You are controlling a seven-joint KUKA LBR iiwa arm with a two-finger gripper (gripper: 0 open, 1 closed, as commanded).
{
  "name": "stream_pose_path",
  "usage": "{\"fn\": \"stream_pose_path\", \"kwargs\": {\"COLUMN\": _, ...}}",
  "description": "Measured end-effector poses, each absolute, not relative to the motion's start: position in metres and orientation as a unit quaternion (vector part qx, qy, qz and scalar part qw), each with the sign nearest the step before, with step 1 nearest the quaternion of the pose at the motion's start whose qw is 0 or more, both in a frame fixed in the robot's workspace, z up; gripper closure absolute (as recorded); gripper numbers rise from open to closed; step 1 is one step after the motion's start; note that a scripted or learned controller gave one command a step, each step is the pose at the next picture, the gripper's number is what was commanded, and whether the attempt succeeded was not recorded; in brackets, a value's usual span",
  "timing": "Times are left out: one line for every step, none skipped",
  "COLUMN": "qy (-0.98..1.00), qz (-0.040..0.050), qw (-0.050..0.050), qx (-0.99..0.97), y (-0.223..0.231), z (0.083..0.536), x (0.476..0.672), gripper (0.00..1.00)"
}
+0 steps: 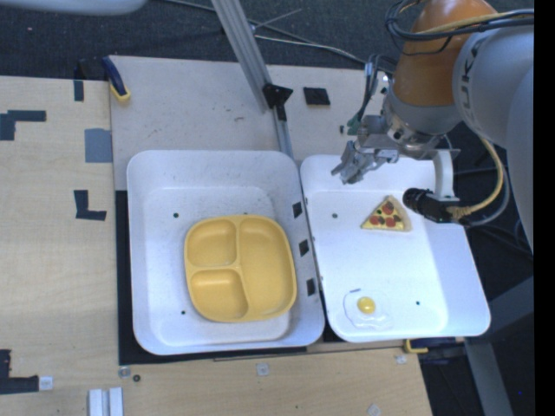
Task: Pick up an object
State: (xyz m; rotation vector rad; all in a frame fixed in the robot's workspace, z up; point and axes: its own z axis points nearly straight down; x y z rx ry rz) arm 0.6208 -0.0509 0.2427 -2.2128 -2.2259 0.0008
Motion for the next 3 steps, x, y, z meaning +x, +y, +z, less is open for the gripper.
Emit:
{"fn": "stream_pose_path", "kwargs": {"qy": -0.709, "qz": 0.0011, "qw": 0.002, "qx": -0.705, "y": -0.001, "z": 0.228, "x": 0.600, "gripper": 1.00}}
{"fn": "stream_pose_path", "kwargs": {"qy": -0.709, "qz": 0.0015, "qw": 0.002, "qx": -0.705, "y": 0.052, "z": 0.219, "x": 0.573, "gripper": 1.00}}
{"fn": "stream_pose_path", "kwargs": {"qy": -0.709, "qz": 0.0007, "qw": 0.002, "qx": -0.705, "y": 0.098, "z": 0.229, "x": 0.554, "gripper": 1.00}}
